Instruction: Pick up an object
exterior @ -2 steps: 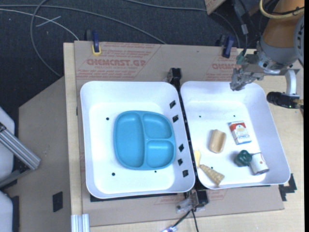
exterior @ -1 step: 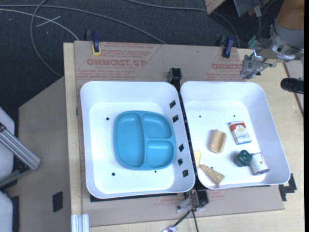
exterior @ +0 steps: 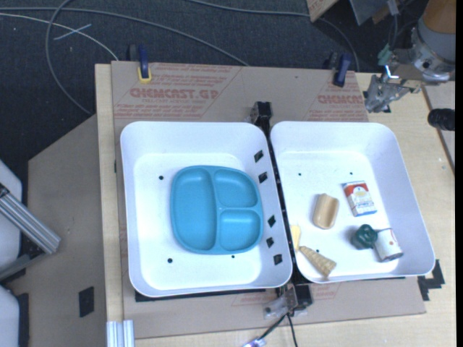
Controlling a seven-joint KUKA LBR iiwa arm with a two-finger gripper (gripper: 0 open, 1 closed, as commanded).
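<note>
Two white bins: left one blue divided plate; right four items, cone tip upper-left; jaws state unclear

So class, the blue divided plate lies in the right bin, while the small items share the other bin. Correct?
Not quite. The camera view shows the blue divided plate in the left bin; the small items, such as the red-and-white box, share the right bin.

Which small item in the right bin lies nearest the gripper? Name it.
The small red and white box: it lies farthest up the right bin, closest to the gripper; the tan cup and the rest lie lower.
</note>
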